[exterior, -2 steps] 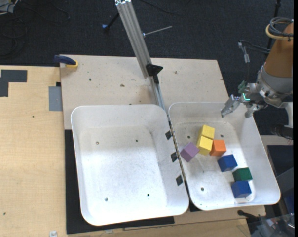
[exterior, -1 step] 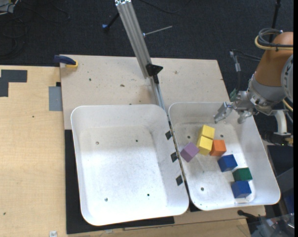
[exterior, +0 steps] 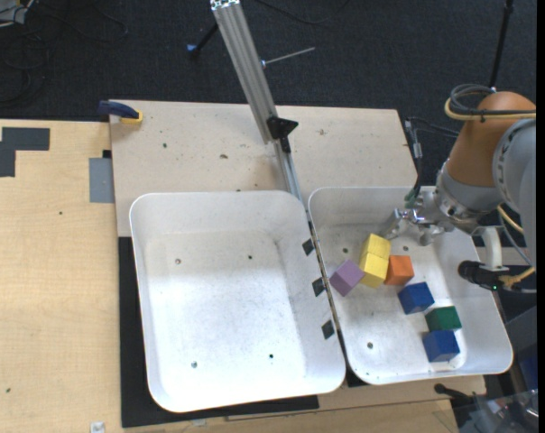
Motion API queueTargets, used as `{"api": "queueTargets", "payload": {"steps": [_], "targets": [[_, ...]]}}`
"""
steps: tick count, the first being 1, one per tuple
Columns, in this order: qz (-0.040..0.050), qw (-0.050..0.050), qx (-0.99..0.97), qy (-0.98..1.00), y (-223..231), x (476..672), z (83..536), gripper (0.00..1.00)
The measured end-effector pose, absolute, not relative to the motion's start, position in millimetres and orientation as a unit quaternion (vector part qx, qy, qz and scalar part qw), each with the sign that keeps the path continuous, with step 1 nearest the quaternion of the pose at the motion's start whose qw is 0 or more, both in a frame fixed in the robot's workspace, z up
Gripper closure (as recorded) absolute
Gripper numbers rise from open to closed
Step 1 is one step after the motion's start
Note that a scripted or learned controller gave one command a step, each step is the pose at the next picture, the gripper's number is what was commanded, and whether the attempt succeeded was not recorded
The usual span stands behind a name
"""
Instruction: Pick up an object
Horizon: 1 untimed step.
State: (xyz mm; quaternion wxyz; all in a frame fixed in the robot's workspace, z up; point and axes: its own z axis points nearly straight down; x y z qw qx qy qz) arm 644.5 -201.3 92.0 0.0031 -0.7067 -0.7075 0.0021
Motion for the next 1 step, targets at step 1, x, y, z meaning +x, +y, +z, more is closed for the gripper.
{"api": "queueTargets", "payload": {"steps": [1], "targets": [[0.0012, 0.002, -0.706, -0.708, -200.5, 644.4, 90.4, 0.00]]}}
